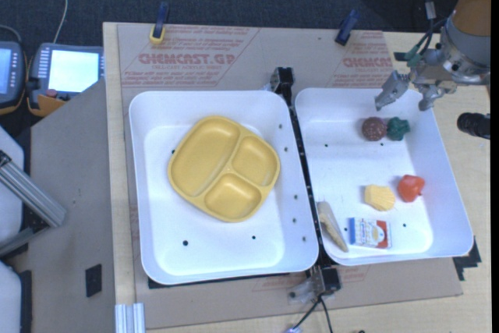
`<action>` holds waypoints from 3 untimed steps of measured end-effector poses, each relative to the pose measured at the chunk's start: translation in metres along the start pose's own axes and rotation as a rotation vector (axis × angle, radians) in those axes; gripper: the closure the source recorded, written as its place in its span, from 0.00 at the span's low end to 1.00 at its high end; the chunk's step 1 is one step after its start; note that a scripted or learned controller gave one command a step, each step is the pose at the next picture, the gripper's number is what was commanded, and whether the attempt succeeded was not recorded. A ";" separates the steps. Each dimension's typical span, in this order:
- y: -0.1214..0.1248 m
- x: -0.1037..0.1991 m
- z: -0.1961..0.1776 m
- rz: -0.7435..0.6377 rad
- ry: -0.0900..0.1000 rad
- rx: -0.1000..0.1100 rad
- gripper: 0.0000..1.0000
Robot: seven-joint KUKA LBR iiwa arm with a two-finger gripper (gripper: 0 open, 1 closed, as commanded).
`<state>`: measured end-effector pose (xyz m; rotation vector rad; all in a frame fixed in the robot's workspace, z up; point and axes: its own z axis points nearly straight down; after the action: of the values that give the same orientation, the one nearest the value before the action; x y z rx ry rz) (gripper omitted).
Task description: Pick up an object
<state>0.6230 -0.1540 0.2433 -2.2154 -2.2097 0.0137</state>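
Seen from above at a slant, the bench carries two shallow white bins side by side, the left bin [148, 191] and the right bin [437, 191]. The left bin holds a yellow divided plate [224, 167] with three compartments, lying flat near the middle and turned a little askew to the bin's walls. The right bin holds the small pieces: a dark brown ball [373, 129] near its far end, touching or just beside a small green object [398, 128] on its right; nearer the front, a pale yellow lump [380, 197] with a red-orange object [411, 187] just beside it; and along the front wall a tan wedge-shaped piece [330, 226] lying next to a small white, red and blue packet [367, 232]. The arm reaches in from the right with its gripper [411, 95] above the far end of the right bin, just beyond the brown ball and the green object. Its two fingers [389, 95] are spread apart and point down toward the bin, with nothing between them. Whether the fingertips touch the bin floor is hard to judge from this angle; they appear to hang clear of it.
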 end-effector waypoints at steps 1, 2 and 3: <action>0.002 0.000 -0.008 -0.003 -0.002 -0.014 0.00; 0.002 0.006 0.055 -0.003 -0.001 -0.007 0.00; -0.002 0.001 0.118 -0.002 -0.001 -0.006 0.00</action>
<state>0.6193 -0.1527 0.1254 -2.2170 -2.2148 0.0078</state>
